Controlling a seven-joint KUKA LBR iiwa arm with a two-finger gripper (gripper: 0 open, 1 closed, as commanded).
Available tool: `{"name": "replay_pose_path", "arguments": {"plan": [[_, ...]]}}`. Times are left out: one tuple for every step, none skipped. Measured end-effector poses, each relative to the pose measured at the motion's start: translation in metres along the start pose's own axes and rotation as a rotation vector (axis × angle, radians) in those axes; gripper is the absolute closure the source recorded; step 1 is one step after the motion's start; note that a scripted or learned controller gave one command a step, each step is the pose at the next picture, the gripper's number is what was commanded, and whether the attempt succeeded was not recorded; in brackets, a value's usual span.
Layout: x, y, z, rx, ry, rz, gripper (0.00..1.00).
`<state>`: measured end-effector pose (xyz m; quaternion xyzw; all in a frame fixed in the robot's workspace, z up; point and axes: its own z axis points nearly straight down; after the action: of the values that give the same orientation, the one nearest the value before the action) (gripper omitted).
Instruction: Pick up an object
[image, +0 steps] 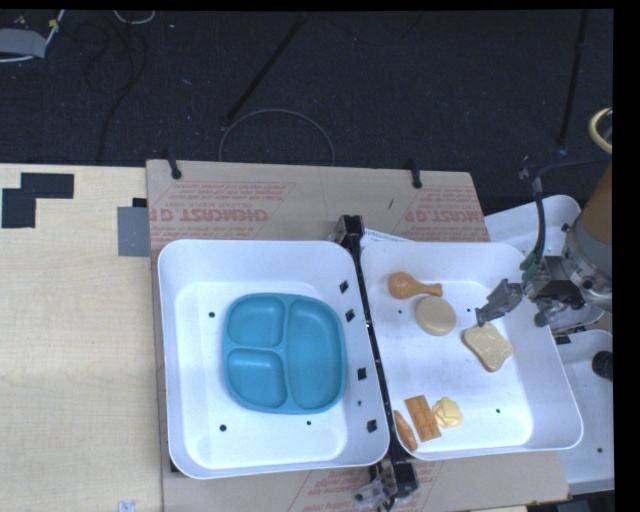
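Over the right bin (545, 425) at three o'clock, the jaws (500, 303) hover spread and empty just above the toast slice (487, 346).

Robot lab: bins (190, 270) on taped bench (70, 330)

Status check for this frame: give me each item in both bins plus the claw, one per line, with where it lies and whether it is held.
Blue divided plate: flat in left bin, untouched.
Drumstick: lying loose, right bin.
Round bun: resting just below the drumstick, not held.
Bread slice: flat on bin floor, below the claw, not held.
Cracker pieces: lying near front wall.
Yellow piece: beside the crackers.
Claw: above right bin, holding nothing visible.
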<state>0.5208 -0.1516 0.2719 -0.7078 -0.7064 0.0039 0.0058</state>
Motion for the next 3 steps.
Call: {"name": "replay_pose_path", "arguments": {"plan": [[0.0,0.002,-0.006,-0.01,-0.002,-0.002,0.0],[-0.003,0.011,0.044,-0.006,-0.001,-0.002,0.0],[-0.009,0.012,0.091,-0.006,-0.001,-0.001,0.0]]}}
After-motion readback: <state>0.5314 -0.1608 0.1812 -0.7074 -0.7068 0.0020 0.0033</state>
